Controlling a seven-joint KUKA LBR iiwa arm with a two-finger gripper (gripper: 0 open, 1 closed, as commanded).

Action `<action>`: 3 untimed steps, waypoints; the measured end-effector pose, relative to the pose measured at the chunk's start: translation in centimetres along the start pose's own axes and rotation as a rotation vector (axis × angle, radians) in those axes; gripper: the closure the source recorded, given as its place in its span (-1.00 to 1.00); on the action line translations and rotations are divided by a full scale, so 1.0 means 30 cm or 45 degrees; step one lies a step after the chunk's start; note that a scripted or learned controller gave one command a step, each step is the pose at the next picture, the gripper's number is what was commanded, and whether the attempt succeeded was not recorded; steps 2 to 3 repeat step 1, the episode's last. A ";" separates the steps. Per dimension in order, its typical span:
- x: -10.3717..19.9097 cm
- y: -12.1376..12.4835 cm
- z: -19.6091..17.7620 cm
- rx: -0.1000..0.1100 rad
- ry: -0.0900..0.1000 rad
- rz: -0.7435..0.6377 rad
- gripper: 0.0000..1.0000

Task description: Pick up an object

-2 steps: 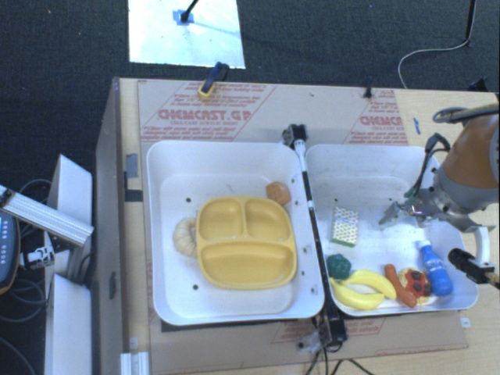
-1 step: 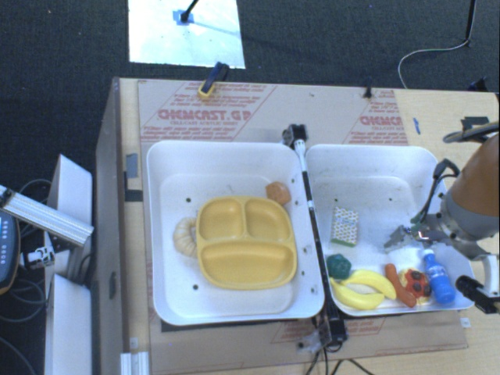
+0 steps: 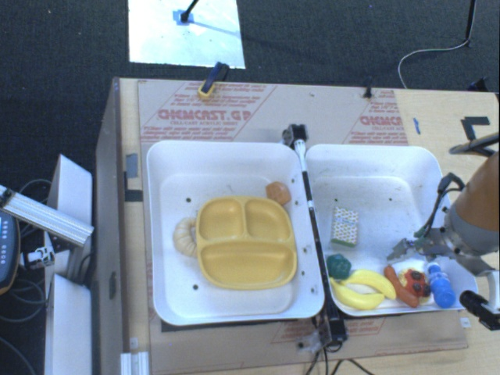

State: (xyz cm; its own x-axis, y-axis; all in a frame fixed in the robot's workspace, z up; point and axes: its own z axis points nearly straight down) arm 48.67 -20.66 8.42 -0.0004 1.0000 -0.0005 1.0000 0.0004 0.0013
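Camera view, seen from above: your arm enters at three o'clock over the right bin. A banana, blue bottle and patterned box lie there; a yellow divided tray occupies the left bin.

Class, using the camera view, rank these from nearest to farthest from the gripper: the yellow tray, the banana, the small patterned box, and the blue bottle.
Measured from the gripper:
1. Blue bottle, just below it at the right bin's lower right.
2. Banana, lower middle of the right bin.
3. Patterned box, toward the right bin's left side; close to the banana's distance.
4. Yellow tray, across in the left bin.
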 end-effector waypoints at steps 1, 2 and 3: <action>0.000 0.005 -0.036 -0.005 -0.001 -0.001 1.00; 0.000 0.005 -0.036 -0.005 -0.001 -0.001 1.00; 0.000 0.005 -0.036 -0.005 -0.001 -0.001 1.00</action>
